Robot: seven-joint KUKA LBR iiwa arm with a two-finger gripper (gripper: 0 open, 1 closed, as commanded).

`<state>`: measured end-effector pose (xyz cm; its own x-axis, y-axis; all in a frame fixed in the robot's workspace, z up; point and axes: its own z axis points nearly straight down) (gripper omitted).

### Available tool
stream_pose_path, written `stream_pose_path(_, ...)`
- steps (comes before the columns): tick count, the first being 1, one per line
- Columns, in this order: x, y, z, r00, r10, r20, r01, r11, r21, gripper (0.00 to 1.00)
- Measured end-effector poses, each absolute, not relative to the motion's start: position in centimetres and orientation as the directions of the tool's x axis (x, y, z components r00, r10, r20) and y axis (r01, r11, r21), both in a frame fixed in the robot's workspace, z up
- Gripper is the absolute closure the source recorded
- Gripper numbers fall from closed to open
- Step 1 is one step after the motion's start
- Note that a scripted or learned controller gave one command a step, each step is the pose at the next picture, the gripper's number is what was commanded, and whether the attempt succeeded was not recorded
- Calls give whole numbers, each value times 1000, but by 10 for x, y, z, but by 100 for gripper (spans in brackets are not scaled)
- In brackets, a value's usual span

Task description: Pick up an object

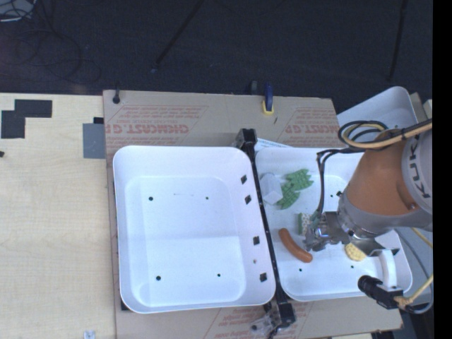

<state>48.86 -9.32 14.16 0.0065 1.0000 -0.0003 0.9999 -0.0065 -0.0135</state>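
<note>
Two shallow white plastic bins side by side on a sheet of brown printed cardboard, over a pale wooden bench. Left bin first: just bare white floor with four small dark dots.

Over the black divider into the right bin, holding four small objects, one of each kind. Nearest the divider, a pale translucent whitish lump (hard to make out against the white floor). Just beside it, a bright green ridged plastic piece, leafy-looking, lying tilted toward the bin's far wall. Nearer the front, a reddish-orange sausage-shaped toy, slim and rounded at both ends, lying flat on a diagonal on the bin floor, apart from the green piece. Further right, a small yellow rounded piece, partly tucked under the arm.

Then the metal two-finger gripper, hanging low over the bin floor just right of the sausage's upper end, close to it but with nothing seen between the fingers. Too cluttered and dark there to judge how far open, so can't tell. Behind it, the orange band and grey body of the arm, reaching in from the right with black and yellow cables looped on top.
</note>
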Motion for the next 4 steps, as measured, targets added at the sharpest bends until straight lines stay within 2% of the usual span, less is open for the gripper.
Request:
stream_pose_path(1, 529, -37, 189, -6, 1000, 2, 1000, 6, 2, 100)
stream_pose_path(2, 484, -110, 101, 3, 1000, -6, 1000, -3, 12, 100)
stream_pose_path(3, 501, -25, 193, -9, 1000, 3, 1000, 9, 6, 100)
stream_pose_path(4, 514, -118, 162, 7, 1000, -3, 1000, -7, -3, 100)
